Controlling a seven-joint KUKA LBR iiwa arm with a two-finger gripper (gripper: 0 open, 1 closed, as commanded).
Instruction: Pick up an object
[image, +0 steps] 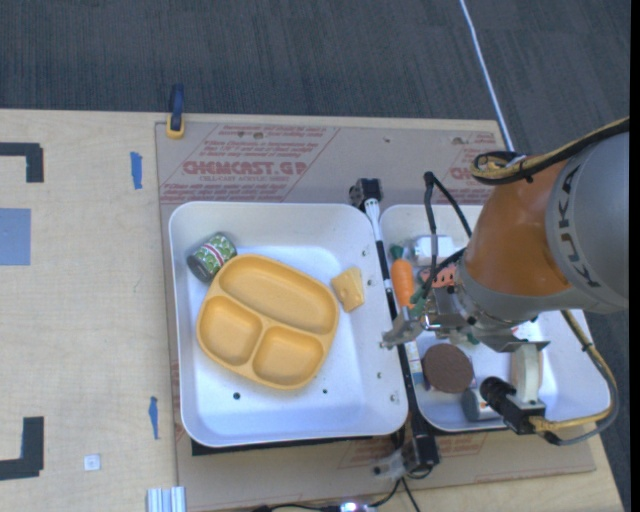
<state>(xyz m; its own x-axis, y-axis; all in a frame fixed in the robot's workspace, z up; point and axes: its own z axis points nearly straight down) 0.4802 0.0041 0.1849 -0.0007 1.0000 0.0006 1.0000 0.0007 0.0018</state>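
Arm low over the right bin (596, 398), its wrist hiding much of the contents.
Whether the jaws are spread cannot be told; a carrot (402, 281) lies beside them, a brown disc (448, 368) just below, and a yellow tray (266, 320) sits well left.

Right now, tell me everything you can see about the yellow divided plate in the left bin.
The yellow divided plate looks like smooth moulded plastic, rounded in outline, with three compartments: one long one along its upper right and two smaller ones below. It lies flat and right side up, turned at a slant, in the left bin. A green patterned can lies at its upper left rim.
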